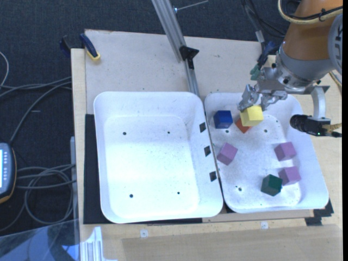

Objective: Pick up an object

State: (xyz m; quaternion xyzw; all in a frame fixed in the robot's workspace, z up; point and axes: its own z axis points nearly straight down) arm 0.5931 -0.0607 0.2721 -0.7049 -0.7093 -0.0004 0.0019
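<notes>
One grey arm reaches in from the right, its gripper [252, 109] pointing down, fingers clamped on a yellow cube [252, 115]; an orange block [241, 126] lies just below.

Dark carpet [38, 31], loose cables [32, 173], pale wooden bench [136, 64]

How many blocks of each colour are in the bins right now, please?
Purple block, purple block, purple block: 3
Blue block: 1
Yellow block: 1
Orange block: 1
Green block: 1
Total: 7
</notes>
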